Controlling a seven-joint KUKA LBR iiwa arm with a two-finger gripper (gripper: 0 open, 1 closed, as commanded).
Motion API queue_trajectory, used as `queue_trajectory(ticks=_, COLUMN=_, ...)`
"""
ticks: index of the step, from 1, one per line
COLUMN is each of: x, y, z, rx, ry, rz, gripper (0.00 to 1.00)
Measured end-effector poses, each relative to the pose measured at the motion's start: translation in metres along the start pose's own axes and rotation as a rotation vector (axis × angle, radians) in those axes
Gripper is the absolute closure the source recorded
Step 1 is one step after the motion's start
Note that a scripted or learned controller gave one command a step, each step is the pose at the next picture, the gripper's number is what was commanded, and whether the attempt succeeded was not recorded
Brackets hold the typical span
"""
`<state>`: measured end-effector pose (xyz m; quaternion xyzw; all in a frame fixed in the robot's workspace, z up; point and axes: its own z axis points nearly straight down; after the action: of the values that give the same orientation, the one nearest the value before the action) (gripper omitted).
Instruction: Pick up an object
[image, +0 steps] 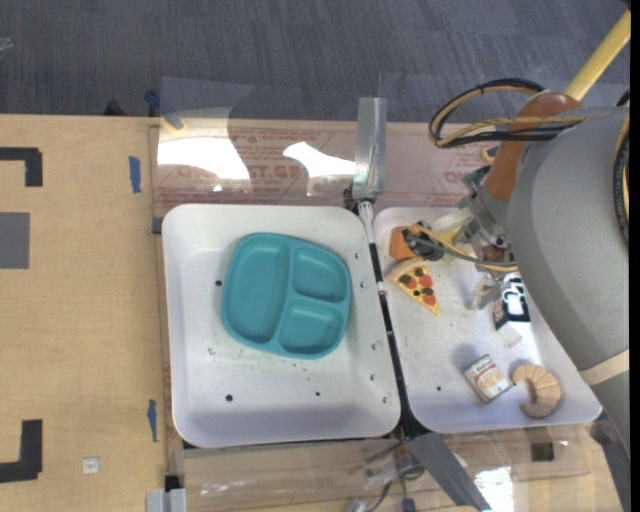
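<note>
The right bin (445, 395) holds several small items. A toy pizza slice (418, 283) lies near its left wall, with an orange item (402, 242) just behind it. A small tan box (485, 379) and a croissant-shaped piece (537, 389) lie near the front. A black-and-white item (513, 301) lies by the arm. My gripper (486, 268) reaches down into the back of the right bin, right of the pizza slice, partly hidden by the grey arm and cables.
The left bin (190, 330) holds a teal divided plate (285, 294). A metal post (369, 160) stands behind the wall between the bins. The arm's bulky grey body (585, 240) covers the right bin's right side. Cardboard lies to the left.
</note>
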<state>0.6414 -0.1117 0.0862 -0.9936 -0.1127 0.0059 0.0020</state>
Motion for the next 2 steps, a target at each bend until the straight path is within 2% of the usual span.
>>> queue_trajectory(ticks=1, x=-0.056, y=-0.033, z=-0.001, rx=-0.003, ry=0.012, rz=0.015, gripper=0.00)
queue_trajectory(ticks=2, x=-0.055, y=-0.032, z=-0.012, rx=-0.004, ry=0.015, rz=0.015, gripper=1.00)
